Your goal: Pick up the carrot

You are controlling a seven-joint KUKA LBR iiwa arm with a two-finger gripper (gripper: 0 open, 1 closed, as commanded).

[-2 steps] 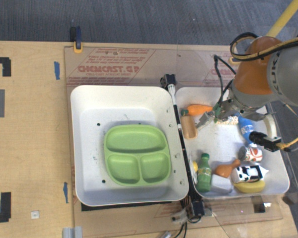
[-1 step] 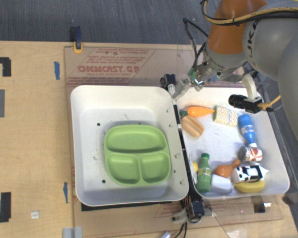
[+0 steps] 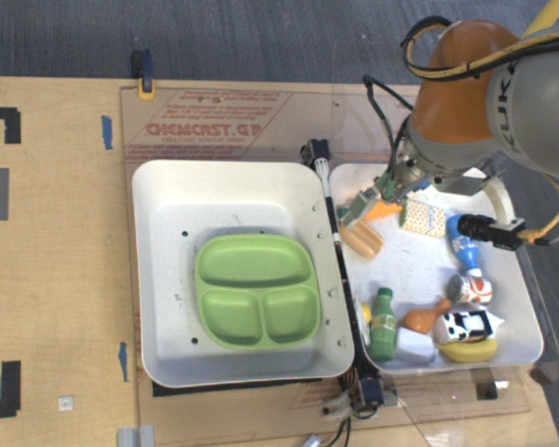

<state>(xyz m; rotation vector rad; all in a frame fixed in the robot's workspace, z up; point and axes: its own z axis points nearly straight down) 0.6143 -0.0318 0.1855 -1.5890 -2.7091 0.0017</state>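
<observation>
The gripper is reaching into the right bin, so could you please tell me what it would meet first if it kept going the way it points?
Probably the carrot, which lies right at the gripper tips, with the tan bread-like piece just beyond; depth is unclear.

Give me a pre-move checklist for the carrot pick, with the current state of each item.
1. Carrot in view in the right bin, near its upper left: ok.
2. Gripper over the carrot: ok.
3. Carrot gripped: cannot tell.
4. Space around the carrot: not ok; a tan bread roll and a patterned box lie close by.
5. Green divided plate lies in the left bin, away from the pick: ok.
</observation>
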